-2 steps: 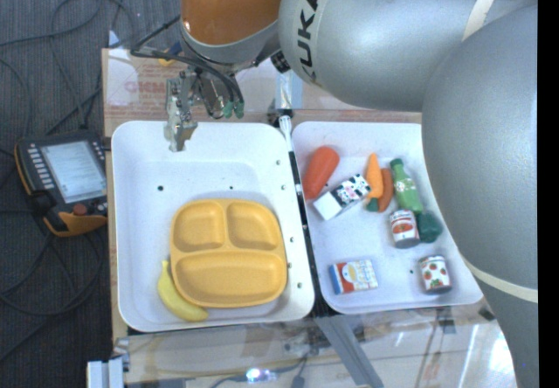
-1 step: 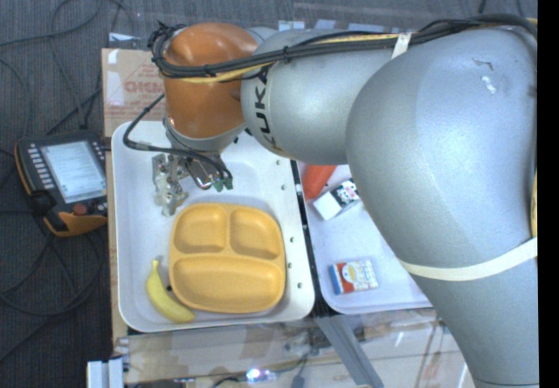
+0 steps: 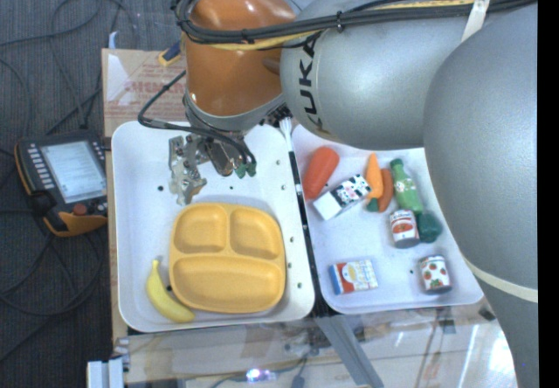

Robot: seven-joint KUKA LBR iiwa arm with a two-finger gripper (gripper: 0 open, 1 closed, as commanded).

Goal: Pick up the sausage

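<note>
1. My end effector [image 3: 188, 169] hangs over the back of the left bin [image 3: 131, 229], above the yellow divided plate [image 3: 229, 257]. The sausage [image 3: 320, 169], the red-orange piece, lies in the right bin [image 3: 454, 290] near its back-left corner, just across the shared rims. The tool is over the wrong bin for this task.
2. From this angle I cannot tell whether the end effector is wide, narrow or carrying anything; the metal parts blur together under the orange wrist [image 3: 231, 50].
3. Main risk, as I judge it: a descent from here closes on bare bin floor or clips the plate's back edge.
4. Crossing over, the tool could strike the raised rims between the bins if it travels low.
5. At the sausage, crowding is the worry. The small black-and-white carton [image 3: 342, 196] sits touching or just beside its lower end, so one side of the grasp may land on the carton or drag it along.
6. The sausage looks rounded and smooth; I expect it to roll or squirt out of an off-centre pinch.
7. Elsewhere: a carrot [image 3: 376, 178] and green bottle [image 3: 404, 186] near the carton, two small cans [image 3: 403, 227], a flat box [image 3: 354, 276], and a banana [image 3: 164, 294] beside the plate.
</note>
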